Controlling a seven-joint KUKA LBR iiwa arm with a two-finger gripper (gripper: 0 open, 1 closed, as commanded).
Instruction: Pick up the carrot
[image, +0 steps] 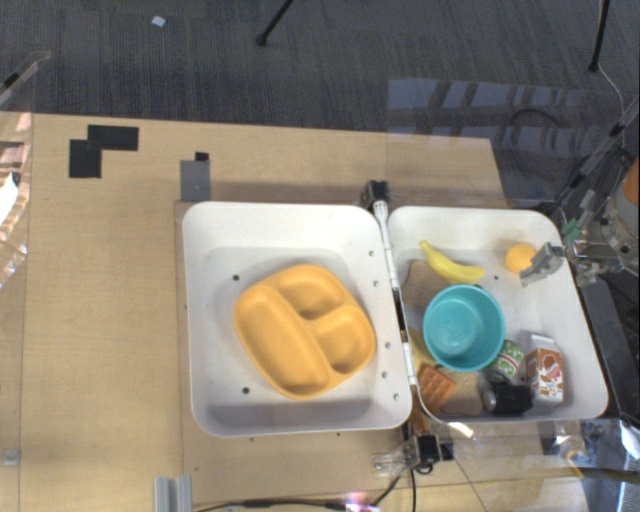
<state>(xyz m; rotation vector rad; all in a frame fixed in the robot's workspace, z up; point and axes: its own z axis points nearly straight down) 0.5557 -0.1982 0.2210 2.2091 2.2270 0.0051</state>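
Approach step: gripper (545, 262) hangs at right bin's (590, 350) far right edge; open or closed, I cannot tell. Carrot (435, 382) lies in that bin's near left corner, just beside bowl (463, 326). Next move, I judge: cross past bowl, then descend.

Illumination is even, diffuse and moderately bright. Shadows are soft and short beneath the yellow tray (303, 328) and teal bowl (463, 326). Glare washes the left edge. Focus is slightly soft throughout; resolution is low.
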